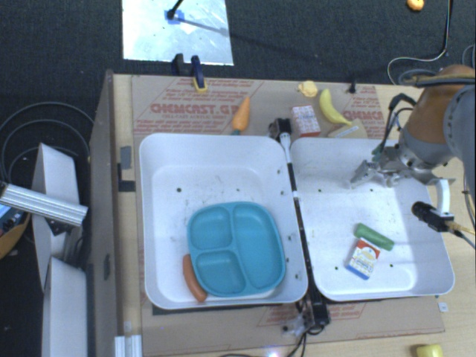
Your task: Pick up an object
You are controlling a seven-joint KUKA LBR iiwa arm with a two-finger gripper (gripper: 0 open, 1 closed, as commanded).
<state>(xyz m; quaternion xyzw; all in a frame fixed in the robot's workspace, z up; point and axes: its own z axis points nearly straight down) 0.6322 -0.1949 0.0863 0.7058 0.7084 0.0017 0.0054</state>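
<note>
I am seeing the hand (372, 171) hovering over the right bin (327, 274), nothing between its spread fingers, beyond the green stick (373, 236).

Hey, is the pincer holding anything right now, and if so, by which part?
Nothing is held. The pincer hangs open over bare floor of the right bin, apart from the green object and small carton.

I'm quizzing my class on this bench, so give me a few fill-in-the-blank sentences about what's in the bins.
1. The blue tray lies in the ____ bin.
2. The hot dog lies at the tray's ____ side.
3. The green pickle and the small carton lie in the ____ bin.
4. The gripper hangs over the ____ bin.

Missing words: left; left; right; right
</note>
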